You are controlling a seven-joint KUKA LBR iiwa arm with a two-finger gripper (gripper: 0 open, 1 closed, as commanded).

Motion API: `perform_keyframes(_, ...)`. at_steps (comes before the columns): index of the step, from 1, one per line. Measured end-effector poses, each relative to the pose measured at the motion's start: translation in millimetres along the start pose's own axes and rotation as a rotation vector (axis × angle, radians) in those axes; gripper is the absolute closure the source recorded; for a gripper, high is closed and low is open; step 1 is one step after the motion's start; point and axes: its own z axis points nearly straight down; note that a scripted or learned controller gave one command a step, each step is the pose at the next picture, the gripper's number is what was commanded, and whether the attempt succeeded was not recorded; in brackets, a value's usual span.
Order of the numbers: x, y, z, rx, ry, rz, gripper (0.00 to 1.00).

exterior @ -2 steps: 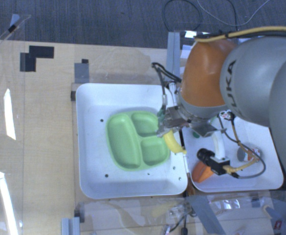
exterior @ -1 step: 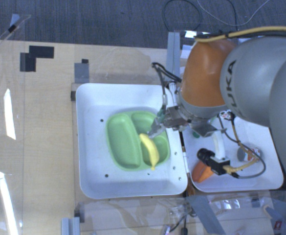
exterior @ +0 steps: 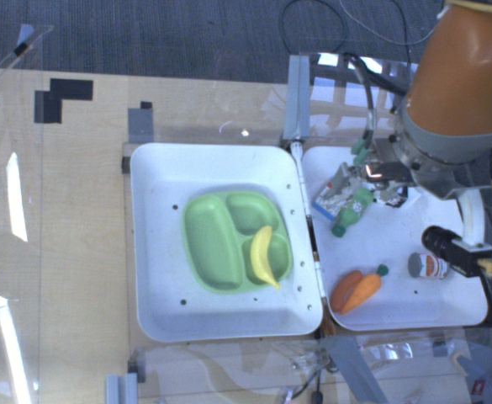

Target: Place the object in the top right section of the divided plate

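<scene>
I am at the picking step. My arm [exterior: 464, 66] comes in from the right and my hand [exterior: 378, 173] sits low over the upper part of the right bin [exterior: 447, 305], among a small heap: a green bottle [exterior: 351, 213] lying on its side and a crumpled silvery wrapper [exterior: 334, 190] just beside it. Whether my hand is wide, narrow or gripping anything I cannot tell; the wrist hides it.

The plate [exterior: 220, 247] lies in the left bin [exterior: 157, 225], green, with a long section on its left and two smaller ones on its right. A banana [exterior: 263, 256] already rests in the lower right section, its tip near the divider. The top right section [exterior: 252, 210] looks bare.

Lower in the right bin lie a carrot [exterior: 357, 289] and a small can [exterior: 426, 265], well apart from my hand.

Next, as I judge it, I need a firm grip on one object from the heap, then a lift over the bin walls and a drop above that upper section, staying off the banana.
</scene>
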Motion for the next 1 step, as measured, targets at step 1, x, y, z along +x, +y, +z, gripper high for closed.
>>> perform_keyframes(1,5.2,33.6,2.8,0.003,0.0,0.015,0.0)
